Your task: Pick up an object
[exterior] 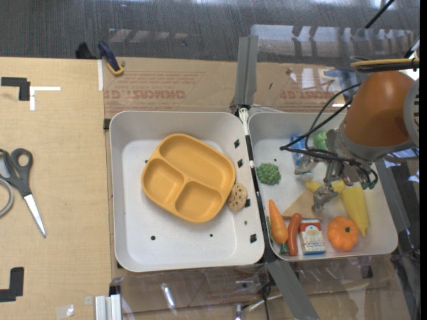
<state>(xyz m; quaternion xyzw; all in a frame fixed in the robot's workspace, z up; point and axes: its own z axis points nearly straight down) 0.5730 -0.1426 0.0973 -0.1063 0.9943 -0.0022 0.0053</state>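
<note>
Bright, even overhead light; sharp focus, soft shadows.

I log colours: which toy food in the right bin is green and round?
The broccoli, alone near the bin's left wall; the carrot and pumpkin are orange.

Grey arm (410,115), rounded orange band, black cables, metal claw (331,192)

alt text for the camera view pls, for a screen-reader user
The gripper hangs low over the right bin, among toy food: corn, a small pumpkin, a carrot, broccoli and a small carton. The left bin holds a yellow divided plate beside a cookie.
</note>
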